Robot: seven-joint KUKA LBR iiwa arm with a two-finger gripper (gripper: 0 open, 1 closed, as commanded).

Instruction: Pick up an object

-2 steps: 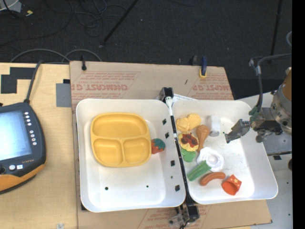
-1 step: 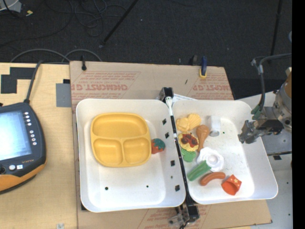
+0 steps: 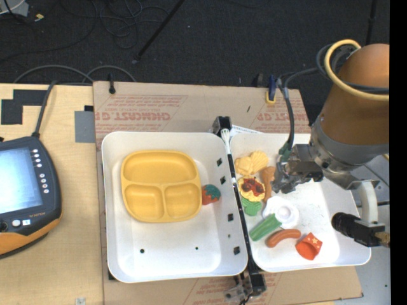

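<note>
Camera view, right bin (image 3: 346, 250): toy foods clustered at its left half; sausage (image 3: 283, 237) lying flat beside green vegetable (image 3: 263, 227) and red wedge (image 3: 308, 246); judged light, stiff, smooth plastic, likely slippery; best pinched across its narrow middle. Gripper (image 3: 289, 173) hovers near pile; state of jaws cannot be told. Left bin (image 3: 127, 246): yellow divided plate (image 3: 159, 186).

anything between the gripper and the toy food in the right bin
Nothing visible. The gripper hangs over the right bin, right beside the pile of toy food; the sausage and red piece lie nearer the front, uncovered.
</note>
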